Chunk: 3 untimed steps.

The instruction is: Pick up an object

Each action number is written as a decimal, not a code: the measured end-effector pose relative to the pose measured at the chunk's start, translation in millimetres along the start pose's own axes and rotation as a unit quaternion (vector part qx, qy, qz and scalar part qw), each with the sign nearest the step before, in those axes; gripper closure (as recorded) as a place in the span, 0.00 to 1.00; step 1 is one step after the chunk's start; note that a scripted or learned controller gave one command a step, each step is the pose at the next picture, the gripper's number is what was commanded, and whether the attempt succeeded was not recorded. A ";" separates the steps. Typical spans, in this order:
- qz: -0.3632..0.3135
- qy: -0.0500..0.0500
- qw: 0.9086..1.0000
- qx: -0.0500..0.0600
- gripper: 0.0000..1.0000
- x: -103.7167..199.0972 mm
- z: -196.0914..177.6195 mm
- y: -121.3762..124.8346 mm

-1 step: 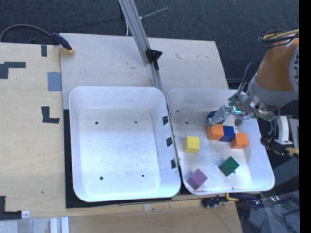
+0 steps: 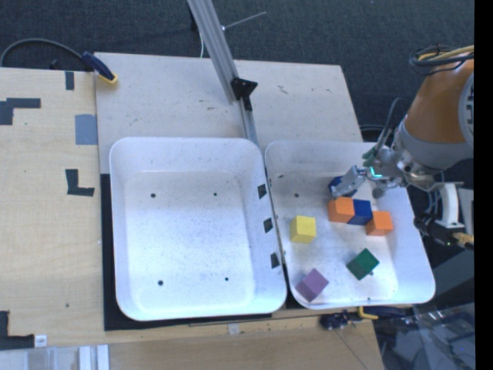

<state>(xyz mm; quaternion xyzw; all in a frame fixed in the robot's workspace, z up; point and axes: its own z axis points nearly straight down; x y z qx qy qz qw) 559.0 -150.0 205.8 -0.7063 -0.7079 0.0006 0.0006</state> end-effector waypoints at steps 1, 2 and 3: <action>0.001 0.000 1.000 0.003 0.00 -6.9 55.8 -8.5; 0.001 -0.003 1.000 -0.007 0.00 -8.9 87.5 -4.2; 0.001 -0.004 1.000 -0.008 1.00 -8.9 78.6 -3.9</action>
